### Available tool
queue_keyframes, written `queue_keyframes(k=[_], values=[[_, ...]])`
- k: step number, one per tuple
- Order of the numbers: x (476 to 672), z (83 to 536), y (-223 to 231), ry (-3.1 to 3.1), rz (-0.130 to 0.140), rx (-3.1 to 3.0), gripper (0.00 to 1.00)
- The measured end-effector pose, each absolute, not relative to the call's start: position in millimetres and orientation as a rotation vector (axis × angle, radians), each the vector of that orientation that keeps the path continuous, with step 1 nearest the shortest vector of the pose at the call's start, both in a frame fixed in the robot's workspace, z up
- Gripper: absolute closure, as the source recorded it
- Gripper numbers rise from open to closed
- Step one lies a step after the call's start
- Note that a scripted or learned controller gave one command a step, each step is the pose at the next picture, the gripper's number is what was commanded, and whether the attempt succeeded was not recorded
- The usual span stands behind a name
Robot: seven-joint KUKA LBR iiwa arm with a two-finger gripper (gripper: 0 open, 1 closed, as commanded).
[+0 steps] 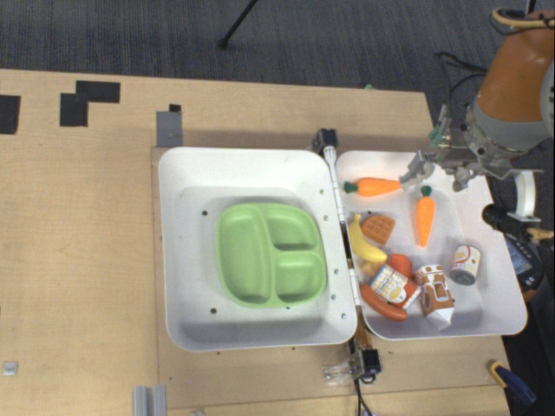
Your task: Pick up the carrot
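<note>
Two carrots (425,218) are seen in the right bin (499,319), one (375,186) lying at its far edge; the gripper (440,167) is poised above them, spread and holding nothing

No lettering can be read; the printed labels on the can (465,264) and two small cartons (392,286) are too blurred

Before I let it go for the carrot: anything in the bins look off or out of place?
One oddity: the right bin holds two carrots. One lies sideways near the top left corner, the other points downward just below the gripper. The target is ambiguous. The green plate sits flat in the left bin.
</note>
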State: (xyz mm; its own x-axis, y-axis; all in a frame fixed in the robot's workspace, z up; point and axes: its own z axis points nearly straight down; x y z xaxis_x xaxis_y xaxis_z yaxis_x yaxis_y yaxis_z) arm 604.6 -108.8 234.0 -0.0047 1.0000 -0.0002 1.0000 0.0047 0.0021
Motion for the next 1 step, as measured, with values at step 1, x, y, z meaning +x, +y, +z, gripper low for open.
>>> queue_keyframes(k=[1], values=[[620.7,120.5,-162.9,1.993,-0.001,2.43,0.0]])
